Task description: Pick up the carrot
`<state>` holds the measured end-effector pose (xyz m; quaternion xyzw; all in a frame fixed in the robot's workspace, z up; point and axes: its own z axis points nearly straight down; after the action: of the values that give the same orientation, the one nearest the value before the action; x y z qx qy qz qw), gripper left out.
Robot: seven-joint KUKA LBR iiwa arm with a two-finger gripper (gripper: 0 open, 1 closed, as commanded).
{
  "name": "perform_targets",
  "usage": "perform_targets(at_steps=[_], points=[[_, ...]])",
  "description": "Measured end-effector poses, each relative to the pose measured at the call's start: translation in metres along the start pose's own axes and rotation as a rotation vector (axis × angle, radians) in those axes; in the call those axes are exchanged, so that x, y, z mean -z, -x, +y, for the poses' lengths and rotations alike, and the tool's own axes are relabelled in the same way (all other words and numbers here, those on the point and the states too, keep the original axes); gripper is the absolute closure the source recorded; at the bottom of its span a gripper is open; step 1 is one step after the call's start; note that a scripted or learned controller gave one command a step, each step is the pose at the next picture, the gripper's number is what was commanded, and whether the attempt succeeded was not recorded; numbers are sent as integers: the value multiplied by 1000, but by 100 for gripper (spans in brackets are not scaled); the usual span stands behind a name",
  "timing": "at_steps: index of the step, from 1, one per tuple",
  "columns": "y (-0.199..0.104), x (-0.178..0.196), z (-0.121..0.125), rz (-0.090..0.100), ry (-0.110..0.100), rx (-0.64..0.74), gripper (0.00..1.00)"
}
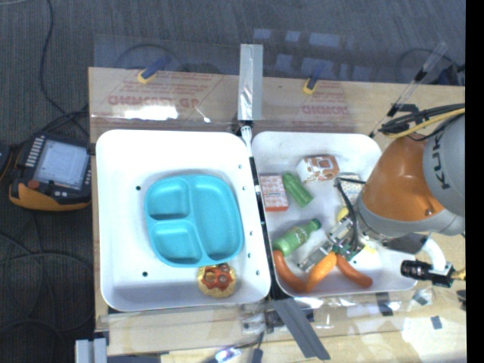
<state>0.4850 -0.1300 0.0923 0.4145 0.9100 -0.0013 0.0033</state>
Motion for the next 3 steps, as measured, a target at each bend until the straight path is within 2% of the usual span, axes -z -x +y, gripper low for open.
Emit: perform_targets(at_steps=[1, 2, 3], points=[[33, 101, -29, 4, -3, -189, 0], [2, -2, 1, -3, 6, -102, 0], [63, 116, 48, 7, 0, 122, 0]])
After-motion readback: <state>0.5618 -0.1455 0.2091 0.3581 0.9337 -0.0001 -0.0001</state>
